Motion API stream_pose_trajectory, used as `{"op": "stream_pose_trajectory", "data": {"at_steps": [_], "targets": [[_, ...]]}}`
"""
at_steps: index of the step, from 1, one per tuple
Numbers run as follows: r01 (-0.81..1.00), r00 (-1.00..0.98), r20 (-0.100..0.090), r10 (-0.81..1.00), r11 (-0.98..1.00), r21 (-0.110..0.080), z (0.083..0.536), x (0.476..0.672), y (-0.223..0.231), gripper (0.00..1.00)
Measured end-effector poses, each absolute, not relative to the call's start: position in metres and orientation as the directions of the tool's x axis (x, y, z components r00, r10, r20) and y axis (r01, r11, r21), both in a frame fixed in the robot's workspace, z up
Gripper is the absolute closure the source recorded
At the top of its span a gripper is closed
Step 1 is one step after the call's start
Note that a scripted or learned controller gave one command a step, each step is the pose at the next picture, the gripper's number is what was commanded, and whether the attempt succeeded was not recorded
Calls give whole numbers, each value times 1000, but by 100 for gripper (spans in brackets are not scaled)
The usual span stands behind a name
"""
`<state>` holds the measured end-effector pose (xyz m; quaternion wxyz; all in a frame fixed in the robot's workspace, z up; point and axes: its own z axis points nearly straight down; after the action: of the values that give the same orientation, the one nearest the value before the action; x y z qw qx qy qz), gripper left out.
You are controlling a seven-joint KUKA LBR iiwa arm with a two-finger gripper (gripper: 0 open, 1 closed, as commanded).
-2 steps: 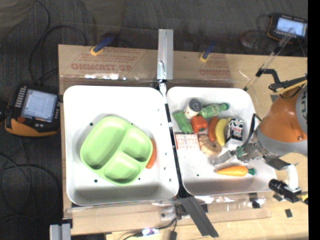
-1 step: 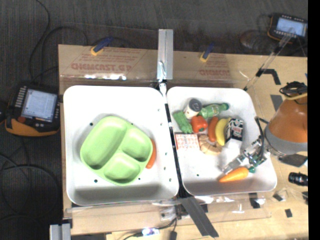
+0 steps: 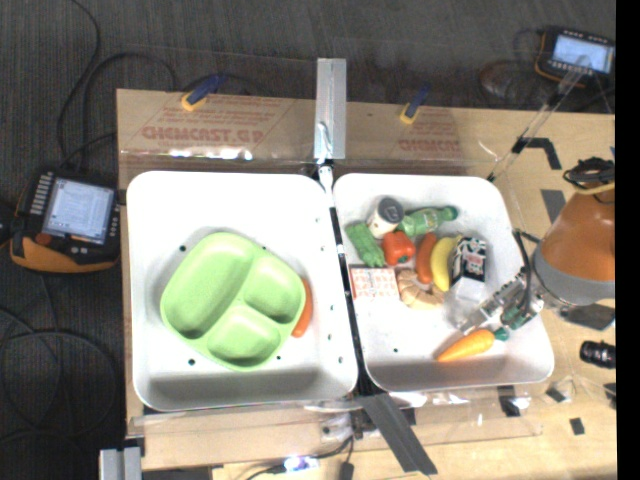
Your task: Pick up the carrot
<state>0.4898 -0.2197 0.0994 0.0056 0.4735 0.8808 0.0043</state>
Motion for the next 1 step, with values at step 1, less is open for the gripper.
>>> {"op": "stream_pose_trajectory", "data": {"at_steps": [1], "targets": [[967, -255, -12, 967, 255, 13, 91, 488, -148, 100]]}}
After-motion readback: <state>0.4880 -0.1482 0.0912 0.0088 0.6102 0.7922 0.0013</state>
